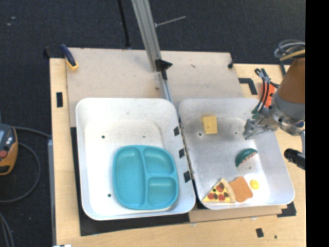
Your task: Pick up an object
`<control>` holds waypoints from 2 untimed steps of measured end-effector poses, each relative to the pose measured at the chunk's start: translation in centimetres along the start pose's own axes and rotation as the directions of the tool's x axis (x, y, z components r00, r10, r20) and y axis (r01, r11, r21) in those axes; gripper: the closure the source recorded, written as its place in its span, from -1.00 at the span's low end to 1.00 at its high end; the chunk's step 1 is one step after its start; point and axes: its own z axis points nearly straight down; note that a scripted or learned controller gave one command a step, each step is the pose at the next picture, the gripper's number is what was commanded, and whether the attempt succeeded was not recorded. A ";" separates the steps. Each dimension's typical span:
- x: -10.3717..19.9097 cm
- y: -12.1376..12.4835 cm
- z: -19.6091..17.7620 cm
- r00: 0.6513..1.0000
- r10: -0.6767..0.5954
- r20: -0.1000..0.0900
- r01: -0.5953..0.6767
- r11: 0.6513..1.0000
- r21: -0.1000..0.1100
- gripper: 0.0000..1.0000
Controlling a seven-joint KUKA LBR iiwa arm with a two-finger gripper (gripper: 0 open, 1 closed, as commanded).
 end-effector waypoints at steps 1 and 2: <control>-0.2 0.2 -5.5 1.000 -0.004 0.001 0.004 1.000 -0.002 1.00; 4.0 -0.4 -6.4 1.000 -0.007 -0.003 0.007 1.000 0.003 1.00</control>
